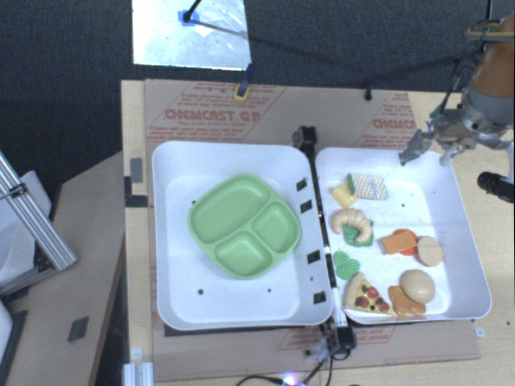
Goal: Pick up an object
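Note:
My gripper [428,152] hovers over the far right corner of the right bin [467,240], fingers spread open with nothing between them. The toy foods lie below and to its left. A speckled white block [368,186] and a yellow cheese wedge [344,194] are the closest. Farther forward lie a croissant [353,219] on a green piece [355,237], an orange chunk [399,241] and a beige round piece [430,251]. At the front are a green leaf [347,263], a pizza slice [366,294], a bread roll [417,285] and a brown piece [407,303].
The left bin [177,296] holds a green divided plate [244,225]. A black divider with clips [315,207] runs between the bins. A silvery sheet [191,22] lies at the back, beyond the bench.

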Robot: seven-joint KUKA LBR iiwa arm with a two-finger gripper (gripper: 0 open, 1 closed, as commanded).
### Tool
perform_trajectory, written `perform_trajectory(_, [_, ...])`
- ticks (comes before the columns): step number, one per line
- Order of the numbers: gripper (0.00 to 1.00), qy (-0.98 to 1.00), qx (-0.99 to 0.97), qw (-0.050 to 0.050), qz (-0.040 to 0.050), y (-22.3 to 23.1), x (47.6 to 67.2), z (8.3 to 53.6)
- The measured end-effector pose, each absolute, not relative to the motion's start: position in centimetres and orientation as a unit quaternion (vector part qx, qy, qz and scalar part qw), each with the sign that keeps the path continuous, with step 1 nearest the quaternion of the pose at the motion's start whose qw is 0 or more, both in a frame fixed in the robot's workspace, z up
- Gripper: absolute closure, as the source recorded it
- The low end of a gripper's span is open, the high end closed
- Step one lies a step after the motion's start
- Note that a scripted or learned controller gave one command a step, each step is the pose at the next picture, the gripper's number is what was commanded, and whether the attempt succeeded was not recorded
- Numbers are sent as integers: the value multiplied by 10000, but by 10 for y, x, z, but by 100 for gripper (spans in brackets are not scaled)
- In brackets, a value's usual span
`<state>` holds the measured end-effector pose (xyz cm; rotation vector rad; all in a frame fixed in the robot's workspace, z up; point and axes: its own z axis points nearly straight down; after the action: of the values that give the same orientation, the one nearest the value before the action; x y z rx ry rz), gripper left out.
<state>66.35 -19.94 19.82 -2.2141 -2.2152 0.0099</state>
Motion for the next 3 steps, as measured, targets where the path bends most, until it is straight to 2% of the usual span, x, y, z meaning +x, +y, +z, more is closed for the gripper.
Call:
perform_trajectory(1, [0,-7084,-7058,-6,-4,-199,666,208])
perform_trajectory(3, [0,-7096,-7046,-2,1,-190,669,108])
